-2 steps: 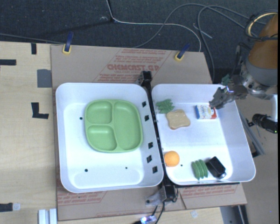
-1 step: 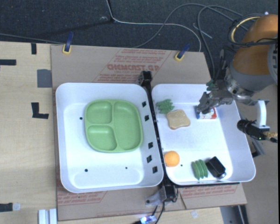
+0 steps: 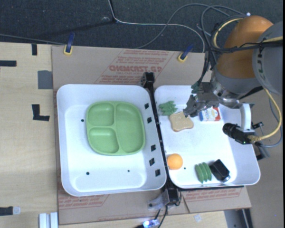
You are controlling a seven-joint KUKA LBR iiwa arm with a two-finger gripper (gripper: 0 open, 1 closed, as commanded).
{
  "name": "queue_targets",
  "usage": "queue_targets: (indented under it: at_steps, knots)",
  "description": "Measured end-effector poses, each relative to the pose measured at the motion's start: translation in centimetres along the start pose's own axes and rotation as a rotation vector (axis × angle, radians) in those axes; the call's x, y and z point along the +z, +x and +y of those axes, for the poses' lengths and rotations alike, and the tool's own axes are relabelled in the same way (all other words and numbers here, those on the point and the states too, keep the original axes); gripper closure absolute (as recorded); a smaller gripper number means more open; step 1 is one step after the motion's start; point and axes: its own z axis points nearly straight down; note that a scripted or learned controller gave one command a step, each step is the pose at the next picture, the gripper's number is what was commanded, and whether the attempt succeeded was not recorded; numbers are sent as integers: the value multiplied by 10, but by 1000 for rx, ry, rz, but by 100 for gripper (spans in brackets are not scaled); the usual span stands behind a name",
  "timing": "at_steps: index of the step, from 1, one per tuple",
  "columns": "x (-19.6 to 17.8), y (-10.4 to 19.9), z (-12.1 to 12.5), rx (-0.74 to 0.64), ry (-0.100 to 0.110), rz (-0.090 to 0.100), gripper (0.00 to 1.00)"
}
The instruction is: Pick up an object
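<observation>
In the right bin [image 3: 237, 175] lie a tan bread slice [image 3: 181, 122], a green leafy piece [image 3: 167, 108], an orange ball [image 3: 175, 161], a green ridged vegetable [image 3: 203, 171] and a black block [image 3: 221, 170]. My gripper [image 3: 194, 107] hangs low over the bin's upper part, just right of the bread slice, its dark fingers pointing down-left. A red, white and blue carton [image 3: 210, 114] lies partly under the wrist.
The left bin [image 3: 71, 127] holds a green divided plate [image 3: 116, 128]. A black divider with clips [image 3: 152, 127] runs between the bins. Cables loop over the dark mat behind the bench, and a black hose fitting [image 3: 237, 132] sticks out beside the wrist.
</observation>
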Motion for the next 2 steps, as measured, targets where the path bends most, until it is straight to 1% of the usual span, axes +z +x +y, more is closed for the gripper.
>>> queue_targets:
  at_steps: [1,2]
  knots:
    - [-5,49,-12,0,0,1,100]
    - [7,96,-29,1,2,0,100]
